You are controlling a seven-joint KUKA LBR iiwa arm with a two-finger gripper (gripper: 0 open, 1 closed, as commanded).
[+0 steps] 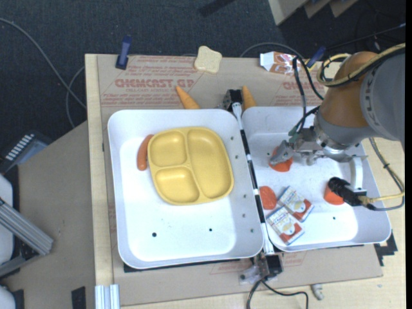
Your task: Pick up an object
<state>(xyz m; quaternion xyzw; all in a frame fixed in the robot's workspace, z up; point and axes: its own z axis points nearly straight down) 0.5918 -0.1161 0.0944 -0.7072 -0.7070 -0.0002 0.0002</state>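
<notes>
the tabletop (103, 237) under me is a tan board with red print along its upper edge. two white bins sit on it side by side: the left bin (129, 224) mid-frame, the right bin (367, 227) touching it. above the bins, on the bare board, lie a slice of bread (208, 58), an orange carrot piece (187, 98), a blue clip (123, 52) at upper left, and a small packet (278, 61) at upper right.

On the board (154, 76), along its far edge: blue clip (123, 51) at the left corner, bread slice (208, 58) near the middle, torn packet (278, 62) further right. Nearer the bins' far rims: carrot (187, 98), black clamp (233, 98), second carrot piece (248, 97) just beside the clamp. Off the board's left edge, on dark carpet: thin cable (38, 50).
</notes>
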